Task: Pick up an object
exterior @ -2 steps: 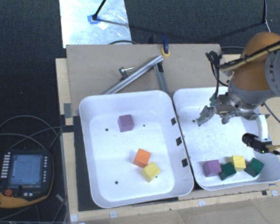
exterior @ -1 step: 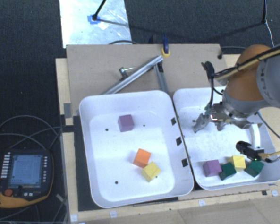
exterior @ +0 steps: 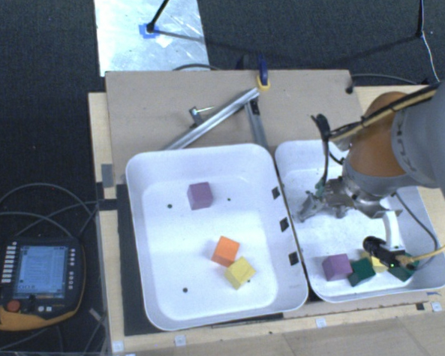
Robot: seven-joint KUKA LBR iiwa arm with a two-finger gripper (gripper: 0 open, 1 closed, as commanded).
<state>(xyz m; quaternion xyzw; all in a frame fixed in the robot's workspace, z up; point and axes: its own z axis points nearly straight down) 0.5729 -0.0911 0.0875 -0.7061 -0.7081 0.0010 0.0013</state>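
My gripper (exterior: 321, 208) hangs over the upper left part of the right bin (exterior: 438, 279), its grey fingers spread apart with only bare white floor between them. Below it, near the bin's front, lie a purple cube (exterior: 335, 266), a dark green block (exterior: 360, 272), a small yellow piece (exterior: 378, 262) and a green piece (exterior: 402, 269). The left bin (exterior: 146, 216) holds a purple cube (exterior: 199, 195), an orange cube (exterior: 225, 250) and a yellow cube (exterior: 240, 272). The gripper touches none of them.
The arm's grey body and orange band (exterior: 378, 145) cover the right bin's upper right part. A metal bar (exterior: 211, 120) lies on the brown board behind the bins. A teach pendant (exterior: 35, 279) sits on the floor at the left.
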